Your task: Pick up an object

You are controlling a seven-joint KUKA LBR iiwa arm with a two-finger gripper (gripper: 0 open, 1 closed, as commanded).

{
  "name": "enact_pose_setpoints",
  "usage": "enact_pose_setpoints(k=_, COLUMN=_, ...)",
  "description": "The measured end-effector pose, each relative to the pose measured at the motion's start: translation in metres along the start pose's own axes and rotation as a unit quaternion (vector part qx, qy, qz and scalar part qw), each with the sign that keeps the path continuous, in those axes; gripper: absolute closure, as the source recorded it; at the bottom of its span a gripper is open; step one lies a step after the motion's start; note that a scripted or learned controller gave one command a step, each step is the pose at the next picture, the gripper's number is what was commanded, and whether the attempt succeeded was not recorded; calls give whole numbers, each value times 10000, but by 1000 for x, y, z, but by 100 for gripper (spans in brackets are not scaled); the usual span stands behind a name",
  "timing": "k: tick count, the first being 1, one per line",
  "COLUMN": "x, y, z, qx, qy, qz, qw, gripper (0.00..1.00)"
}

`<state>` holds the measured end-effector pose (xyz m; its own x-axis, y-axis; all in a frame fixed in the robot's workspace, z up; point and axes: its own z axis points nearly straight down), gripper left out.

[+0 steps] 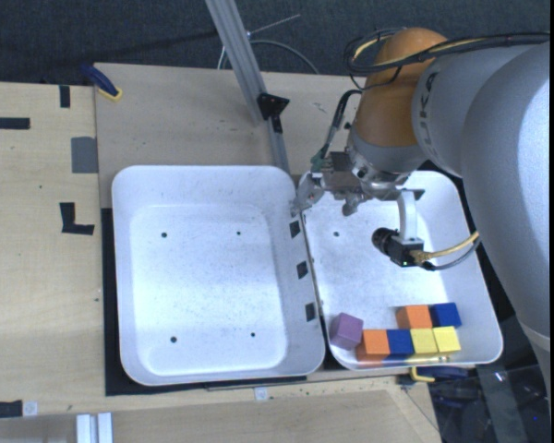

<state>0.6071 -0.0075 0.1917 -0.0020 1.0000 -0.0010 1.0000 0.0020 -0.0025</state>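
Observation:
Several small blocks lie in a cluster at the front of the right bin (471,247): a purple block (347,329), two orange blocks (376,341) (413,317), two blue blocks (400,341) (444,314) and two yellow blocks (424,341) (446,339). My gripper (328,197) hangs over the back left corner of the right bin, close to the wall between the bins and well away from the blocks. It is open, with only bare bin floor between its fingers.
The left bin (129,247) stands beside the right one, sharing a raised middle wall (303,266). A slanted metal pole (245,53) crosses the back. The arm's grey body (499,155) overhangs the right side, and a black cable fitting (394,245) dangles over the right bin.

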Motion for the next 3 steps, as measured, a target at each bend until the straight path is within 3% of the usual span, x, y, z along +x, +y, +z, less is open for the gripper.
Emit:
enact_pose_setpoints(k=1, x=35, y=28, z=0, qx=-13, qy=12, qz=-14, qw=10000, gripper=0)
enact_pose_setpoints(k=3, x=74, y=-16, z=0, qx=6, qy=0, qz=1, qw=10000, gripper=0)
